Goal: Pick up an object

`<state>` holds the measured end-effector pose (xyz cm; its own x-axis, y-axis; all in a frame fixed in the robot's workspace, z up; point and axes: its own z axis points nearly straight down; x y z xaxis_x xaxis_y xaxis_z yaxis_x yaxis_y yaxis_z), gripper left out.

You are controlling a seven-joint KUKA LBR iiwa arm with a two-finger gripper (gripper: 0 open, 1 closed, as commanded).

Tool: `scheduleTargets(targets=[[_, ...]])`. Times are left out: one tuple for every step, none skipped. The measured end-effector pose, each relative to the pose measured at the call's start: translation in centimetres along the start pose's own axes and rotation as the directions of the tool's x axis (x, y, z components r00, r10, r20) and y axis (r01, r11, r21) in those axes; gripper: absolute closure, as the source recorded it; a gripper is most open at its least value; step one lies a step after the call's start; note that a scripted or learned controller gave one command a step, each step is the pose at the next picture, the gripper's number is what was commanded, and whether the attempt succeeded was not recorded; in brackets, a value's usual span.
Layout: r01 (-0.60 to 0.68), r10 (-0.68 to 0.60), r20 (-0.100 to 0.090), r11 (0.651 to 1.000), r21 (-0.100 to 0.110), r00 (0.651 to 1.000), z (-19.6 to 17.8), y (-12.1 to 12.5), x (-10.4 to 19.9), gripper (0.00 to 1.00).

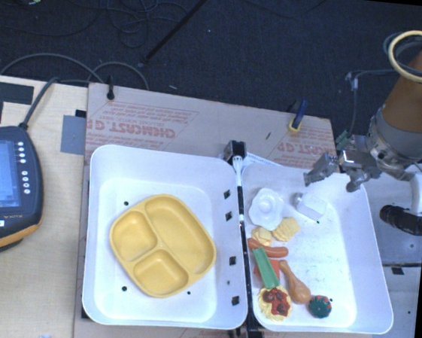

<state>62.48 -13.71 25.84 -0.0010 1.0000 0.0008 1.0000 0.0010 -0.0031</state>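
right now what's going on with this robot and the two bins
A robot arm's gripper hangs open over the back edge of the right bin, holding nothing. That bin holds a heap of toy food near its left wall. The left bin holds a yellow divided plate. Nothing is picked up yet.

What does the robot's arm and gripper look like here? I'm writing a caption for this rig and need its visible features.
The arm has an orange section above a grey wrist housing, with a pale yellow cable loop curving over its top. Below the wrist sits the gripper, built of grey metal with two dark fingers. Thin dark wiring runs beside the wrist.
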Motion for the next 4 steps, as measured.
scheduleTargets(targets=[[0.002,-0.002,0.003,1.0,-0.02,1.0,-23.9,-0.1,3.3,0.0],[-0.003,0.003,0.002,1.0,-0.005,1.0,-28.3,-3.9,0.6,0.0],[0.005,-0.005,0.001,1.0,0.002,1.0,-28.9,-3.6,1.0,1.0],[-0.004,0.004,-0.002,1.0,0.011,1.0,-19.7,-8.2,-1.5,1.0]])
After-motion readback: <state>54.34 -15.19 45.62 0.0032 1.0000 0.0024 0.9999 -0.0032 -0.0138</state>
